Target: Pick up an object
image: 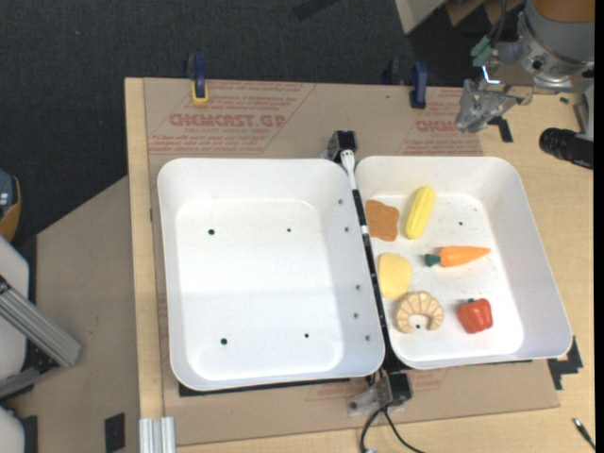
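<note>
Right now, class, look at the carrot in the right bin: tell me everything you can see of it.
The carrot looks like a small plastic toy: a smooth orange cone with a dark green stub at its thick end. It lies flat on the floor of the right bin, near the middle, tip pointing toward the bin's right wall, stub toward the centre. It touches no other item; the corn cob lies above it in the view, the red pepper below.

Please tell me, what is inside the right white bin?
The right bin holds six toy foods: corn cob, brown slice, carrot, yellow piece, croissant and red pepper. None overlaps another; whatever lies beneath them is covered.
</note>
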